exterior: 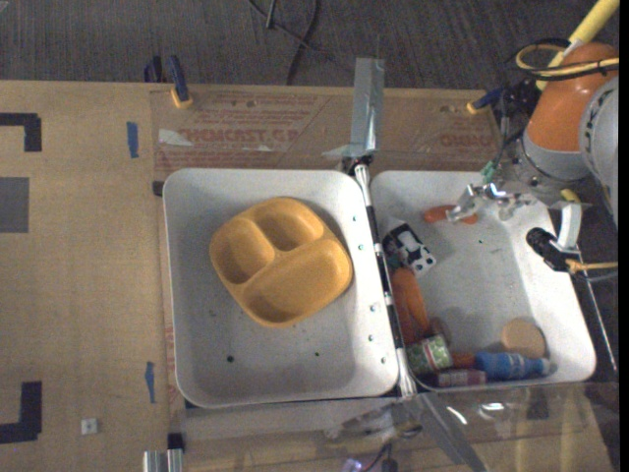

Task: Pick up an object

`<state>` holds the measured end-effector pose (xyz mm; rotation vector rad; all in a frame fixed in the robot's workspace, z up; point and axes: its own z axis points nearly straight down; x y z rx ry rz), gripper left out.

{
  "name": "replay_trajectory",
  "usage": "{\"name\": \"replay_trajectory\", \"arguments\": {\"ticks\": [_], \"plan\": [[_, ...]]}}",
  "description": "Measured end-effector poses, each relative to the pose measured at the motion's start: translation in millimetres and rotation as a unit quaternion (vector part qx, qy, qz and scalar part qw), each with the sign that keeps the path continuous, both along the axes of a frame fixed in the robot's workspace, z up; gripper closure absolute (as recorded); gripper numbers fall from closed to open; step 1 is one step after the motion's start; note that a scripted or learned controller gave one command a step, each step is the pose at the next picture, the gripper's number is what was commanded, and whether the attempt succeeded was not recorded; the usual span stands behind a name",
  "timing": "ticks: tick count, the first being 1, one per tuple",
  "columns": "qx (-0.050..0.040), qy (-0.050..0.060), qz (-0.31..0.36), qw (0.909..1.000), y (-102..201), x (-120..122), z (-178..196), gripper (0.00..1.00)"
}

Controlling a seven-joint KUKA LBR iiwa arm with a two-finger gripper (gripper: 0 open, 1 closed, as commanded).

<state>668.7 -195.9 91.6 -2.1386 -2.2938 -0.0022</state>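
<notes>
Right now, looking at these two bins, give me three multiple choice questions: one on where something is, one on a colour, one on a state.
1. Where does the divided plate lie?
A. in the left bin
B. in the right bin
C. on the cardboard outside the bins

2. What colour is that plate?
A. blue
B. yellow
C. green

3. How does the blue bottle rest?
A. standing upright
B. lying on its side
C. on top of the plate

Answers: 1 A, the plate sits inside the left bin's walls. 2 B, its surface is plainly yellow. 3 B, the bottle lies lengthwise along the right bin's near edge.
</notes>
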Motion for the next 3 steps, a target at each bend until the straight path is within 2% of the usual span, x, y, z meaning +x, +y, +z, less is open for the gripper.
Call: {"name": "replay_trajectory", "arguments": {"ticks": [1, 2, 3], "plan": [[-0.0005, -0.001, 0.001, 1.0000, 0, 2, 14, 1.00], [-0.0033, -0.004, -0.086, 0.9963, 36, -1, 130, 1.00], [-0.0027, -0.002, -0.081, 0.9967, 39, -1, 65, 1.00]]}}
